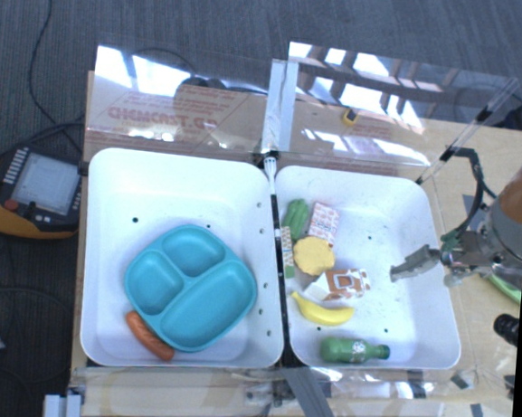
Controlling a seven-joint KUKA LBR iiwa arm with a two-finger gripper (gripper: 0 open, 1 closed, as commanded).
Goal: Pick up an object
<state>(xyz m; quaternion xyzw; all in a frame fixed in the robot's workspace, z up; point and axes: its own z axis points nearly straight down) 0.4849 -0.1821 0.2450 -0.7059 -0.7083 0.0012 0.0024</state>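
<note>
The tool (417, 262) hangs over the right bin's (430, 350) right side, carrying nothing; its opening cannot be judged. No object is lifted. Banana (323, 311), green bottle (353, 350) and carton (344, 283) lie left of it; approach and grasp remain.

Hidden, cropped and unreadable parts

The grey arm with its orange band (516, 203) runs off the right edge; the gripper (417, 260) is blurred. The orange sausage (149, 335) lies partly under the blue divided plate (192, 285). Print on the small red-and-white carton (344, 284) is too small to read.
</note>
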